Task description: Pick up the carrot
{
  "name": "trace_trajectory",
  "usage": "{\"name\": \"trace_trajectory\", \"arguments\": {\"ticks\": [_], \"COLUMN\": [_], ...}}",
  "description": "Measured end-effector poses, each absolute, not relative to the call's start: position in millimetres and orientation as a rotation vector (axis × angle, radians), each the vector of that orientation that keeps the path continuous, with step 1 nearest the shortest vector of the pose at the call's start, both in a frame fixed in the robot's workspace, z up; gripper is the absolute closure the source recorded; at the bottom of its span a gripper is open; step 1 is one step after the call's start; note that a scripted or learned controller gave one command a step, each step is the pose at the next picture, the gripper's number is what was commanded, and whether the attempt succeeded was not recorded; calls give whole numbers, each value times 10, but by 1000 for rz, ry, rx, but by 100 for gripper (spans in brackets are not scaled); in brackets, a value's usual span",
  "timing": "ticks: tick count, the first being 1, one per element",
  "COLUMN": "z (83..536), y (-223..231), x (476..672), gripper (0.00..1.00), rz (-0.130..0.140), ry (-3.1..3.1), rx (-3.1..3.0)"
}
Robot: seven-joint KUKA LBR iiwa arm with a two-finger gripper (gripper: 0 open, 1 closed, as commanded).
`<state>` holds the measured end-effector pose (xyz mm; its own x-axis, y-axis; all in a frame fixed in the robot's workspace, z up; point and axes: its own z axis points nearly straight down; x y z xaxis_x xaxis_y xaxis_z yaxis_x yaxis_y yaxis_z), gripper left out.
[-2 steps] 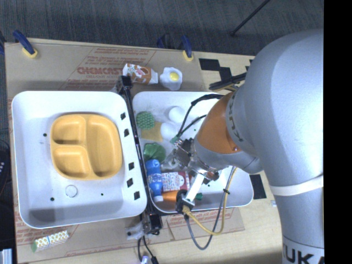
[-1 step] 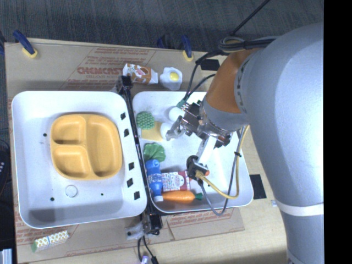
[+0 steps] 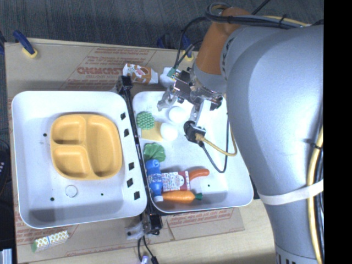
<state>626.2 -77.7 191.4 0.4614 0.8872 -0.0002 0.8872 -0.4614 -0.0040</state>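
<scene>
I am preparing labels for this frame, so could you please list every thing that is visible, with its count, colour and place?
white bins: 2, white, side by side on the bench.
divided tray: 1, yellow, in the left bin.
carrot: 1, orange with a green tip, at the near edge of the right bin.
packet: 1, white and red, just behind the carrot.
bottle: 1, blue, by the right bin's left wall.
sausage-shaped toy: 1, orange-red, right of the packet.
leafy toy: 1, green, above the bottle.
round textured toy: 1, green, near the divider.
egg-like balls: 2, white, under the gripper.
gripper: 1, metal, over the right bin's far part.
</scene>
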Motion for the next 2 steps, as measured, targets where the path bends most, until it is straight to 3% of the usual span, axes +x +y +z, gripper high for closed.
{"name": "trace_trajectory", "arguments": {"ticks": [1,2], "z": [909,1919], "y": [-947,-721], "x": [6104,6565], "gripper": [0,0], "rz": [6,1], "ry": [-1764,-2072], "rx": [-2595,-2359]}}
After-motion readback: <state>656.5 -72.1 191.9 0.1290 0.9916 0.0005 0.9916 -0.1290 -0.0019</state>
